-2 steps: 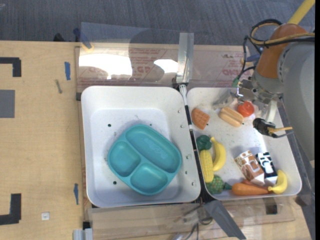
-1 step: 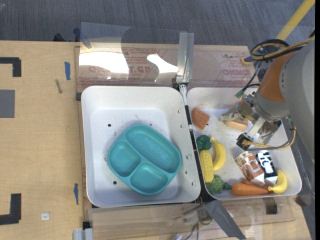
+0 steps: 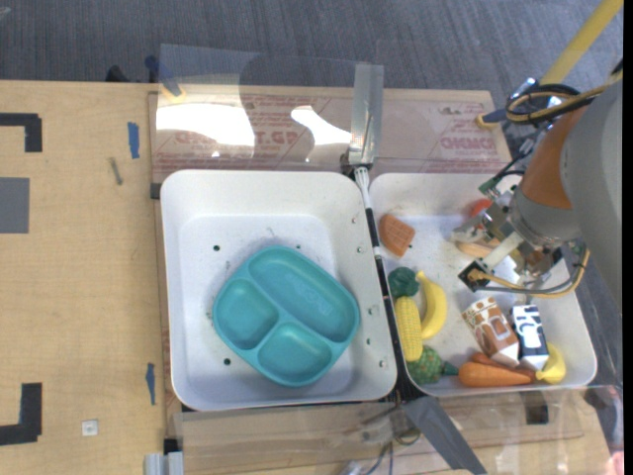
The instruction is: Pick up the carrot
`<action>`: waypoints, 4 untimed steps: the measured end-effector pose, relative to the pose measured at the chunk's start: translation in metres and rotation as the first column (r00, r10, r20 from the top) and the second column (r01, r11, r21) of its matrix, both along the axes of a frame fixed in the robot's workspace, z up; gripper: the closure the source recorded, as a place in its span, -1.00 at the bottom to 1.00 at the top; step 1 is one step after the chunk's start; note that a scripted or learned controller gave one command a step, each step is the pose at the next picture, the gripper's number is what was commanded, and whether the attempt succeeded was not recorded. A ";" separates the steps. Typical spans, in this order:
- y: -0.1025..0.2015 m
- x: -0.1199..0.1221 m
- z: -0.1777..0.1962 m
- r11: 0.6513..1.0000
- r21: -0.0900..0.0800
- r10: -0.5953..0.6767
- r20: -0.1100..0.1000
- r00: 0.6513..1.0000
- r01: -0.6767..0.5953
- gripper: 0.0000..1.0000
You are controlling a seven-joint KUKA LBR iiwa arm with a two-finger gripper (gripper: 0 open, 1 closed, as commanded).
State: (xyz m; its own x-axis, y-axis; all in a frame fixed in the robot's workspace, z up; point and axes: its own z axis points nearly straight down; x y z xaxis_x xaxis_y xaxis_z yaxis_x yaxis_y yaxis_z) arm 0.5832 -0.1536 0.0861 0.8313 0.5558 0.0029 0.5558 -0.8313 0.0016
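Observation:
The carrot (image 3: 493,373) is orange and lies lengthwise along the front wall of the right bin (image 3: 584,336), its tip pointing right. My gripper (image 3: 492,253) hovers over the back right part of that bin, well behind the carrot and apart from it. A brown and white box (image 3: 491,326) lies between the two. Cables and the wrist hide the gripper's tip.
Beside the carrot are a broccoli piece (image 3: 426,365), a corn cob (image 3: 406,328), a banana (image 3: 432,305), a blue and white carton (image 3: 531,332) and a small yellow piece (image 3: 555,366). An orange slice (image 3: 397,234) lies at the back left. The left bin (image 3: 188,216) holds a teal divided plate (image 3: 285,313).

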 end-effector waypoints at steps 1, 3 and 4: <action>-0.034 0.026 -0.002 0.999 0.027 0.018 -0.012 1.000 -0.018 -1.00; -0.053 0.064 -0.003 0.928 0.009 -0.370 -0.058 0.927 0.371 -1.00; -0.053 0.071 0.010 0.930 0.006 -0.366 -0.020 0.930 0.366 1.00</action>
State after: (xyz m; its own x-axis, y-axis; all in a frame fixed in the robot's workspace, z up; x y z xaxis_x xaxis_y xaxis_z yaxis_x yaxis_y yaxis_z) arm 0.6546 -0.2066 0.0965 0.9771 0.2126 -0.0107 0.2124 -0.9771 -0.0148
